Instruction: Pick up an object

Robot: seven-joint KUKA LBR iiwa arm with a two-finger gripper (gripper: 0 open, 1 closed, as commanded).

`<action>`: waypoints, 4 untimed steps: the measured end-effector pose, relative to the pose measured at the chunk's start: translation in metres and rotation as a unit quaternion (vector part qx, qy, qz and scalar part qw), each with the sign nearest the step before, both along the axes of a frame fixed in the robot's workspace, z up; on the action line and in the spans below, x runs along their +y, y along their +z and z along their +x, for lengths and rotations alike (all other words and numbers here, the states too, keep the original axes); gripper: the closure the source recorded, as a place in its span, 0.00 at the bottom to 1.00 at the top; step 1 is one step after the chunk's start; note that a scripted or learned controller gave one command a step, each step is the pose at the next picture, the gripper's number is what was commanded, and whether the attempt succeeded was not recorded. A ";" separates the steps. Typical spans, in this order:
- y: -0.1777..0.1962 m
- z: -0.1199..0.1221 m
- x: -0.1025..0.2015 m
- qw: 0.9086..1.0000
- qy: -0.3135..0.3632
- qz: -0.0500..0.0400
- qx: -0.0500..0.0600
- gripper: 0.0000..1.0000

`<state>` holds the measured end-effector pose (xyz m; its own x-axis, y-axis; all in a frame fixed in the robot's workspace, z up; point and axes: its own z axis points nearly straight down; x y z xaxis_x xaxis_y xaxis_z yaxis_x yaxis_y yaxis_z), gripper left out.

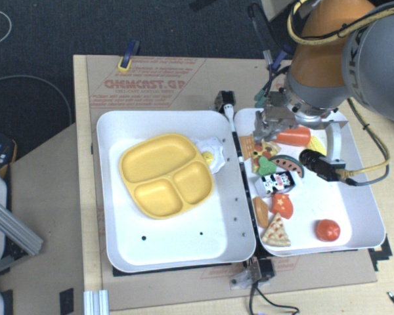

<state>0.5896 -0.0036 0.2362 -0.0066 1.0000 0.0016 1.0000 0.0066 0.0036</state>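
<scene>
The right white bin (361, 205) holds several toy foods. Among them are an orange carrot-like piece (294, 136), a watermelon slice (287, 163), a green piece (267, 166), a red tomato (328, 230), a pizza slice (276, 232) and a red strawberry-like piece (283, 206). My gripper (267, 131) hangs low over the bin's far left corner, just left of the orange piece and above the green one. The wrist hides what lies directly beneath it.
The left white bin (118, 228) carries a yellow divided tray (164, 182), with a fried-egg toy (210, 155) at the tray's right. A black fitting with a yellow cable (318, 165) hangs from the arm over the right bin. Black clamps sit along the divider between the bins.
</scene>
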 end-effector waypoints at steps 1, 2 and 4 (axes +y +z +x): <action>-0.002 0.005 0.036 1.000 -0.001 -0.001 0.000 1.00; -0.021 0.007 0.043 1.000 -0.003 -0.001 0.004 1.00; -0.018 -0.002 0.035 1.000 -0.003 -0.001 0.004 1.00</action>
<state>0.5877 0.0318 0.2185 -0.0007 1.0000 0.0002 1.0000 0.0007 -0.0036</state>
